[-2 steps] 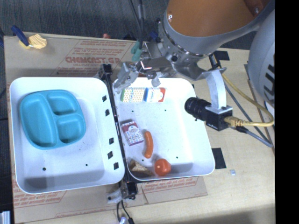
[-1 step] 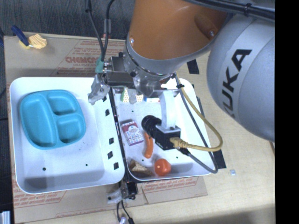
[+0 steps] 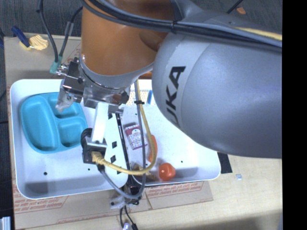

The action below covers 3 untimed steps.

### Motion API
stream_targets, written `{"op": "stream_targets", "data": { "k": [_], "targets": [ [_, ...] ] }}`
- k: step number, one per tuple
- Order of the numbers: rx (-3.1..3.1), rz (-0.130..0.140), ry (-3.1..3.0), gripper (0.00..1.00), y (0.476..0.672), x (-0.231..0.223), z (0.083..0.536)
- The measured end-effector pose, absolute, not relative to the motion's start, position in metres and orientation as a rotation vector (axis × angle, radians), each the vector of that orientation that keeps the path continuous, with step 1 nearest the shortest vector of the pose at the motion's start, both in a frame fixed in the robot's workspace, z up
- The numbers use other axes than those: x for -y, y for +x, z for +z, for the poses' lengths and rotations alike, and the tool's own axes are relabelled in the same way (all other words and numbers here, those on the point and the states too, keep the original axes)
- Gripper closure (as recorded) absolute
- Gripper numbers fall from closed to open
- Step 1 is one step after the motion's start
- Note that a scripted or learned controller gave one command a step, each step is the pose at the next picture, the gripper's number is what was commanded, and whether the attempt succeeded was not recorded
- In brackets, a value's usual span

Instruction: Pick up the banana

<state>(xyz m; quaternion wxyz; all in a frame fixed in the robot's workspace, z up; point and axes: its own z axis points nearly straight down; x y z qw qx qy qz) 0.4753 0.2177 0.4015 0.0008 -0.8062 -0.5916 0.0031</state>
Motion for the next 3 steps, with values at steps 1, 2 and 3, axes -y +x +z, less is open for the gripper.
{"op": "stream_targets", "data": {
  "k": [1, 2, 3],
  "targets": [
    [1.87, 0.015, -2.522, 1.0, 0.475, -0.218, 0.412],
    [1.846, 0.002, -2.542, 1.0, 0.488, -0.12, 0.449],
    [2.015, 0.013, -2.406, 1.0, 0.518, -0.153, 0.27]
  ]
}}
